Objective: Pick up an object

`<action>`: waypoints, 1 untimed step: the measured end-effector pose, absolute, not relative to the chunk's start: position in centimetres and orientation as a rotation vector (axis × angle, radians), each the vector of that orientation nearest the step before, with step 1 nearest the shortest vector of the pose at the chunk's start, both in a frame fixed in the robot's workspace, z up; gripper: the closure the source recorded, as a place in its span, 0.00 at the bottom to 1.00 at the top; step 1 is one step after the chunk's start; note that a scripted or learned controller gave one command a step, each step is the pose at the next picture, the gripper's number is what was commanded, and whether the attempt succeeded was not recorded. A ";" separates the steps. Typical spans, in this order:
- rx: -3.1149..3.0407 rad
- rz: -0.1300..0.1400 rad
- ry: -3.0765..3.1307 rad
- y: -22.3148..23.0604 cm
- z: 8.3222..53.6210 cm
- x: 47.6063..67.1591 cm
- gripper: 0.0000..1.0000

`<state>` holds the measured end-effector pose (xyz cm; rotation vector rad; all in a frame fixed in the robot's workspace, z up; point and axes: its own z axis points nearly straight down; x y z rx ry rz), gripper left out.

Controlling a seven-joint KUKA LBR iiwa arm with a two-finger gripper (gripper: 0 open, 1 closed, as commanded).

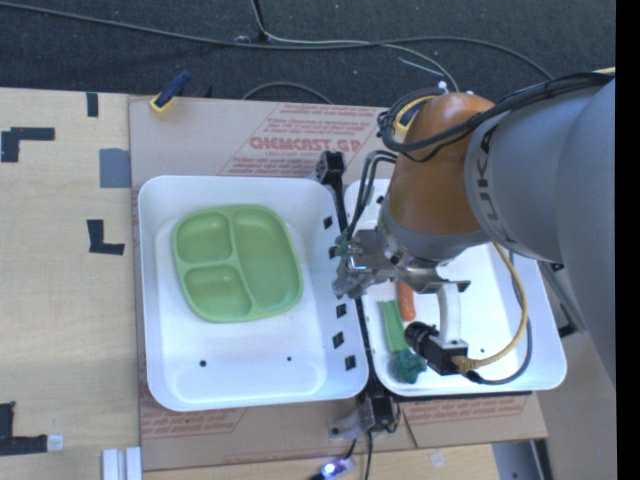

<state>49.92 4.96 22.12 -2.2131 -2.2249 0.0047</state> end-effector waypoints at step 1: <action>-2.211 0.002 -2.228 10.2 23.0 49.4 1.00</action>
